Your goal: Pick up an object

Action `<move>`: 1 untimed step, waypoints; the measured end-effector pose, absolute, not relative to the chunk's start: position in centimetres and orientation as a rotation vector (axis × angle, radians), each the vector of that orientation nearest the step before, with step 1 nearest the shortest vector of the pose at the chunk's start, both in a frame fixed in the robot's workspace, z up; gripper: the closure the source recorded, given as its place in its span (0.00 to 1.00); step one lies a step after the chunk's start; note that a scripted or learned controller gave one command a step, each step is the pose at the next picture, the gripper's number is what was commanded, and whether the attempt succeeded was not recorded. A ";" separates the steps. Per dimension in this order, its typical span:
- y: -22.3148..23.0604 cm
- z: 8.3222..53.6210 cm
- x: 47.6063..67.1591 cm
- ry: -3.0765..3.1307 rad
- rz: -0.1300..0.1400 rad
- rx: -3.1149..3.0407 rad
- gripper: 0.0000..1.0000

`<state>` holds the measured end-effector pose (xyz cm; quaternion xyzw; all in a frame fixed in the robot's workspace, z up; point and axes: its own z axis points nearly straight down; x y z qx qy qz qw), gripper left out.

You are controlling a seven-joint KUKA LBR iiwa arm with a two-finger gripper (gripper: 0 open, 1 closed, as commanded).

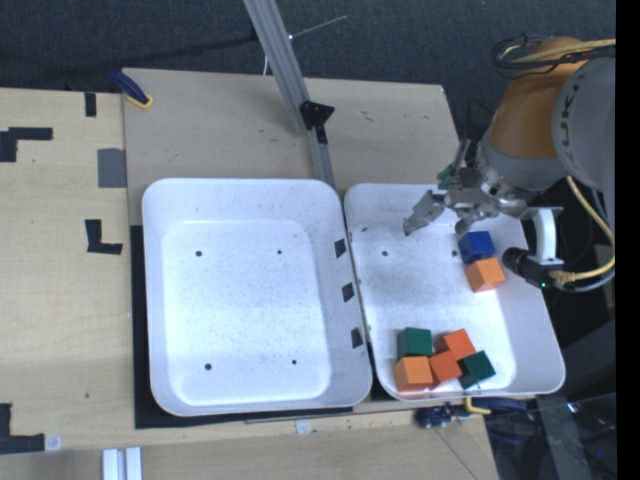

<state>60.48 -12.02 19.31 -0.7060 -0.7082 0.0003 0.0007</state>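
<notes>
Start at the left of the frame: the left bin (245,293) holds nothing for you, so all the work lies in the right bin (385,298). Along that bin's lower edge you have a cluster touching one another: an orange block (412,371), a green block (415,342), a second orange block (458,345) and a dark green block (477,367). Further right and higher, near the bin's right rim, a blue block (476,245) sits just above a lone orange block (486,274), the two touching or nearly so.

The gripper (447,211) hangs over the upper part of the right bin, with one finger (424,213) slanting down and left. You appear to be in the approach step: nothing is visibly between the fingers, and they seem spread apart. The blue block is the nearest candidate, just below and right of the tool. The next move would call for centring over one block and descending squarely, since the neighbour crowds it.

The second finger is hard to separate from the wrist hardware, and the arm's upper body is cut off at the right edge.
</notes>
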 end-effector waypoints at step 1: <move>-12.0 19.3 60.5 -2.223 0.001 -2.217 0.00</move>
